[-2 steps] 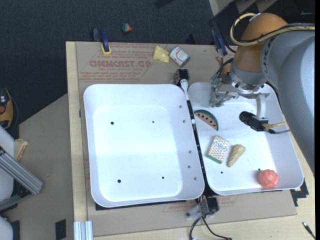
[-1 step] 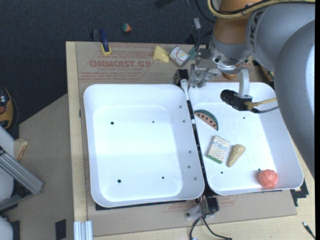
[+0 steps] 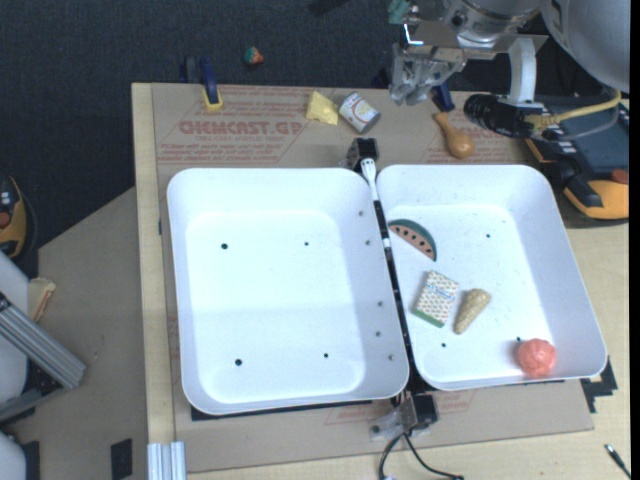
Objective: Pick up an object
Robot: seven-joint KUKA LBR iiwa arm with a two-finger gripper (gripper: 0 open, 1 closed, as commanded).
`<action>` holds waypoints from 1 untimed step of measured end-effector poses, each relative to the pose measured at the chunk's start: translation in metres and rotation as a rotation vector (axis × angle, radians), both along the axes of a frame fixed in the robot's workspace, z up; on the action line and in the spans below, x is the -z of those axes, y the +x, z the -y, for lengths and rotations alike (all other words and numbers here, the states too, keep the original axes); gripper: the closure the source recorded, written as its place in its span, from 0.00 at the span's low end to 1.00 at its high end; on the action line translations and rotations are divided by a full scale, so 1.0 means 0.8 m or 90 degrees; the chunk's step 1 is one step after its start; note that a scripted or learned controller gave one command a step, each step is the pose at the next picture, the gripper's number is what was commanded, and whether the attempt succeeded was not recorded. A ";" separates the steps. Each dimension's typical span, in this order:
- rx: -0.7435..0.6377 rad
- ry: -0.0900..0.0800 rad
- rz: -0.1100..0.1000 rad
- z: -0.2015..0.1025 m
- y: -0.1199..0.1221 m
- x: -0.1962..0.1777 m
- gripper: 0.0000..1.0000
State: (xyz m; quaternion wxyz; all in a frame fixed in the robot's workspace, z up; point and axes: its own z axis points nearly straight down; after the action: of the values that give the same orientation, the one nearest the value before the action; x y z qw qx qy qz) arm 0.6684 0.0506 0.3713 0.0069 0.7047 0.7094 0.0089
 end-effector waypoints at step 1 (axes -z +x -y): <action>0.000 0.000 -0.018 -0.068 -0.102 0.013 1.00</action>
State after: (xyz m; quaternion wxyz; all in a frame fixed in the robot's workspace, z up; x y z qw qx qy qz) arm 0.5867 0.1047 0.3609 -0.0028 0.7047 0.7095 -0.0012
